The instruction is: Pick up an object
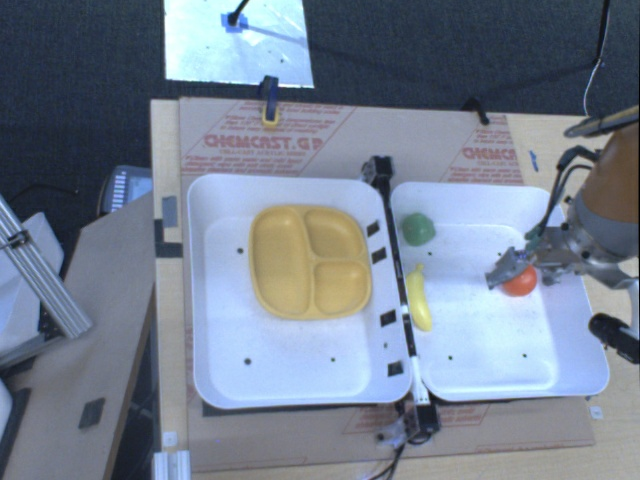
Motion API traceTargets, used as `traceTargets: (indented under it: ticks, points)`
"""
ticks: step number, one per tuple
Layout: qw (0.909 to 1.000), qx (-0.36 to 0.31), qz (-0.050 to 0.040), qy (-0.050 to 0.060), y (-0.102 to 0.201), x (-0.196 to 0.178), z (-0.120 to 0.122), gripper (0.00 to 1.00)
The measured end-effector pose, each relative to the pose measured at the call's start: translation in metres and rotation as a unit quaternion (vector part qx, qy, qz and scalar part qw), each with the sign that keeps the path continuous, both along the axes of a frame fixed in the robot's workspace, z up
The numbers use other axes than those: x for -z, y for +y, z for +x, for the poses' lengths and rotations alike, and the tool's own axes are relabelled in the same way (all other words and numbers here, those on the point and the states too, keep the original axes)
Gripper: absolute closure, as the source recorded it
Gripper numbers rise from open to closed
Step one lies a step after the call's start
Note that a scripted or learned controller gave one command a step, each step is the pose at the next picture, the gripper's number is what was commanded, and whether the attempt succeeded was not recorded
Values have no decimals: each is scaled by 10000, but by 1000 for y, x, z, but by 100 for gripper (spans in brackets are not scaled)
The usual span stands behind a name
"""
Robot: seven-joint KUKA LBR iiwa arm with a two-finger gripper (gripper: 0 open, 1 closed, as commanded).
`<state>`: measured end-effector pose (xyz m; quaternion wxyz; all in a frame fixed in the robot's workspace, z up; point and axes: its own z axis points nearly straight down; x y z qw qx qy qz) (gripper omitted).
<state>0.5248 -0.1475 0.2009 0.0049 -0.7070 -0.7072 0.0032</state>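
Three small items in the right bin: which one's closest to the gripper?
The round orange-red fruit, right at the gripper. The green ball and the yellow banana-shaped piece lie away near the bin's left edge.

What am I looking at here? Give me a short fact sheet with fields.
left bin: holds a yellow divided plate
right bin: holds a green round item, a yellow banana-like item and an orange-red round item
arm: reaches in from the right
hand: right at the orange-red round item; grip unclear
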Motion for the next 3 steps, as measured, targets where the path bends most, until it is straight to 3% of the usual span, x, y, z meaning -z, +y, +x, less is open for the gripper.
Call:
traceTargets:
  ticks: [1, 3]
  points:
    - [10000, -17, -11, -63, 0, -7, 3, 0]
    - [10000, -16, -6, -47, 8, 109, 13, 0]
